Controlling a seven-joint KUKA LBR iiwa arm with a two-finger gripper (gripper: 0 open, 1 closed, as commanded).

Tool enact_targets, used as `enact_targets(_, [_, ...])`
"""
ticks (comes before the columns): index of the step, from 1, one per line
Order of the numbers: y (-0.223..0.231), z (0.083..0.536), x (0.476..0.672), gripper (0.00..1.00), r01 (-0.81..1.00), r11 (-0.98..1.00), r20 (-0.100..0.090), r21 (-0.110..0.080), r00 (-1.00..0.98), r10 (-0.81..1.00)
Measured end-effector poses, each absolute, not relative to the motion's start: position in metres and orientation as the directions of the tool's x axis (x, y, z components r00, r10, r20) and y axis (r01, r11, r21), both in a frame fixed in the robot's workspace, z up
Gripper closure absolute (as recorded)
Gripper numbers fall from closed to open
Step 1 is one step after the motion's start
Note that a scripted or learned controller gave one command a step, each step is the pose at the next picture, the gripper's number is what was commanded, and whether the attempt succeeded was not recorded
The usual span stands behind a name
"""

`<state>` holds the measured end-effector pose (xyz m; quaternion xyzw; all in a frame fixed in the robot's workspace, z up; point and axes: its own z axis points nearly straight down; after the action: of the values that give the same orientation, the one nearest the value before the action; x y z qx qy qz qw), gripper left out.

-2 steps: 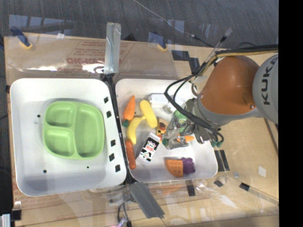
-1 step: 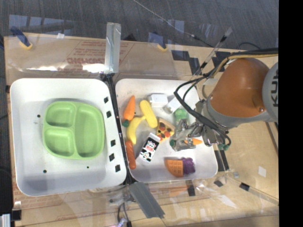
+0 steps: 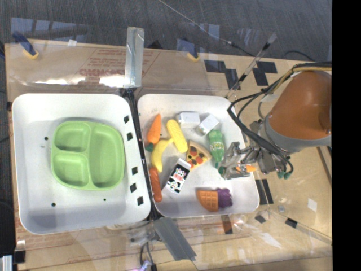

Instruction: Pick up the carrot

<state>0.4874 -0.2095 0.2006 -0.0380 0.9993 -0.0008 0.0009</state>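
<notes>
My gripper (image 3: 230, 164) hovers just beside the green bottle (image 3: 216, 143), and I cannot tell its state. The carrot (image 3: 154, 129) lies well apart from that bottle, beyond the bananas (image 3: 169, 143).

The grey arm with its orange band (image 3: 299, 106) is seen reaching in from the right of the camera view, foreshortened from above. Black cables are looped along its wrist. The two-finger metal hand (image 3: 231, 162) is extended leftward and downward from the wrist. Whether the hand is spread or closed cannot be made out.
</notes>
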Motion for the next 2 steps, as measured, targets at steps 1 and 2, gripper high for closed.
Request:
enact_targets(1, [-0.209,0.22,0.51,1.0,-0.418,0.908,-0.002,-0.001,-0.908,-0.418])
enact_targets(2, [-0.172,0.21,0.499,1.0,-0.5,0.866,0.0,0.002,-0.866,-0.5])
